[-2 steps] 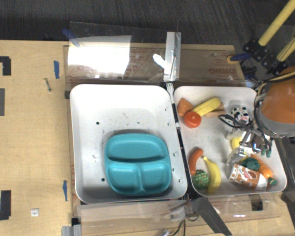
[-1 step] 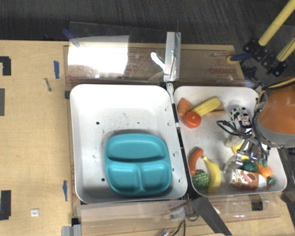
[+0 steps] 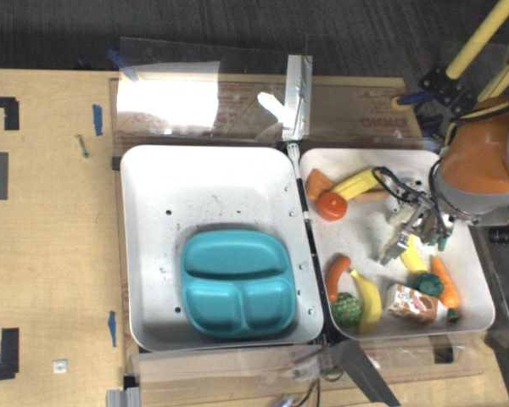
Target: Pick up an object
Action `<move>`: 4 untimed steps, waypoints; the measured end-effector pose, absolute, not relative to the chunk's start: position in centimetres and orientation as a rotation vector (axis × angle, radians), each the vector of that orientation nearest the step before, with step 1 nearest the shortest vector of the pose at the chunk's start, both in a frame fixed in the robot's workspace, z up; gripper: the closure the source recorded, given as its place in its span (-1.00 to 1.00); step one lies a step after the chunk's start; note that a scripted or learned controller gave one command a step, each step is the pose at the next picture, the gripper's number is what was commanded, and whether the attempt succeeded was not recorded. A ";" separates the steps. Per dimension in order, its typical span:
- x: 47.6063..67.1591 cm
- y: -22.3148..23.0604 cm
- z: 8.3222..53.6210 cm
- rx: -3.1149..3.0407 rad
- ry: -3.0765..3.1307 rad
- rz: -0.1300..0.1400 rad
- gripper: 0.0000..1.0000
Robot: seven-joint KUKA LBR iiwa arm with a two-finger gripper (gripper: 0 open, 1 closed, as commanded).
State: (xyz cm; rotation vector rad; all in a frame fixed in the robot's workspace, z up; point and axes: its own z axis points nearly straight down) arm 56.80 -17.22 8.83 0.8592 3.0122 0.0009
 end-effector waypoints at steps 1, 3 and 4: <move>51.2 -21.9 8.7 0.631 3.072 0.009 -1.00; 53.5 -22.1 8.7 0.429 3.106 0.000 -1.00; 49.0 -21.4 9.2 0.496 3.066 -0.003 -1.00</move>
